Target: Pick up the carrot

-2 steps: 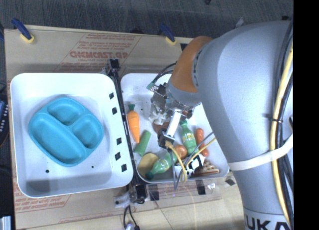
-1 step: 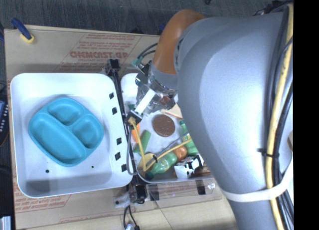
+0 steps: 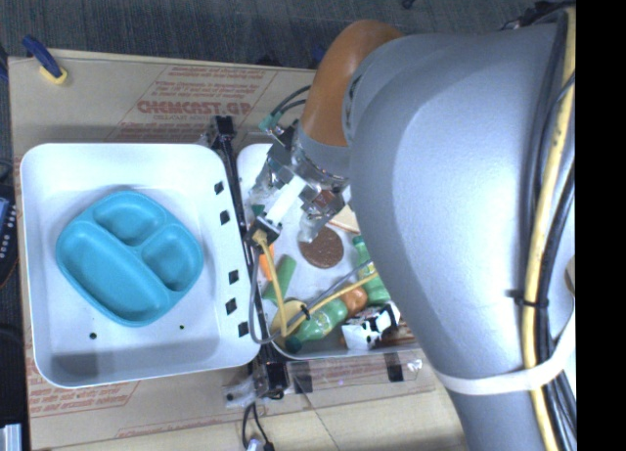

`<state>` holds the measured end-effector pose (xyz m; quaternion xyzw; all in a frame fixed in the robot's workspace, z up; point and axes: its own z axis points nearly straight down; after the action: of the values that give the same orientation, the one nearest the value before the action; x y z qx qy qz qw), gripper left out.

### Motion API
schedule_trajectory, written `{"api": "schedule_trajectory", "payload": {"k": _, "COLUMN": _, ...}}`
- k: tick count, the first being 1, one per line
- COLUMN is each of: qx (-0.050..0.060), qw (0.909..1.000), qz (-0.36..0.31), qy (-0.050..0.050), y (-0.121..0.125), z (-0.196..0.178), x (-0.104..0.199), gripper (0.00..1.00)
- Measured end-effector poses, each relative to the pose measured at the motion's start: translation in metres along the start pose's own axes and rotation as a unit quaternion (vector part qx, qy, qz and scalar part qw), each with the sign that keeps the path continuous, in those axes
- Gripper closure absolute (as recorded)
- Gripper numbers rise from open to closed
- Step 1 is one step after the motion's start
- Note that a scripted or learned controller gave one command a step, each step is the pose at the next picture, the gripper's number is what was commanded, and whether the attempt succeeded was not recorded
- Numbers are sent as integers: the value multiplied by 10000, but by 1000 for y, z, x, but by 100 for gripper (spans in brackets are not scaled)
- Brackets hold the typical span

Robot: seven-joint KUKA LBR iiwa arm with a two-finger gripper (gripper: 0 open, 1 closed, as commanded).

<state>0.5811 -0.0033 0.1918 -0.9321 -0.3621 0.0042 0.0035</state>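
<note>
My gripper [image 3: 305, 206] hangs low over the right bin [image 3: 250, 160], near that bin's left wall, with the grey arm covering most of the bin. Just below it, a narrow orange piece that looks like the carrot [image 3: 264, 265] lies along the left wall beside a green piece [image 3: 286, 272]. Another orange thing [image 3: 354, 296] lies further right among the clutter; I cannot tell which of the two is the carrot. A brown round object [image 3: 322, 249] sits directly under the gripper.
The left bin [image 3: 39, 175] holds a blue divided plate [image 3: 129, 255]. At the near end of the right bin lie a green bottle-like item [image 3: 323, 322] and a black-and-white item [image 3: 377, 322]. The arm hides the right bin's right side.
</note>
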Motion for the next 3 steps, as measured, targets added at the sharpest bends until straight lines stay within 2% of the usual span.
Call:
{"api": "schedule_trajectory", "payload": {"k": 1, "qx": -14, "qw": 9955, "qz": 944, "qy": 1, "y": 33, "z": 0, "x": -10, "gripper": 0}}
{"api": "schedule_trajectory", "payload": {"k": 2, "qx": 4, "qw": 9971, "qz": 762, "qy": -23, "y": -40, "z": 2, "x": -46, "gripper": 0}}
{"api": "schedule_trajectory", "payload": {"k": 3, "qx": 0, "qw": 9971, "qz": 763, "qy": -20, "y": -40, "z": 2, "x": -46, "gripper": 0}}
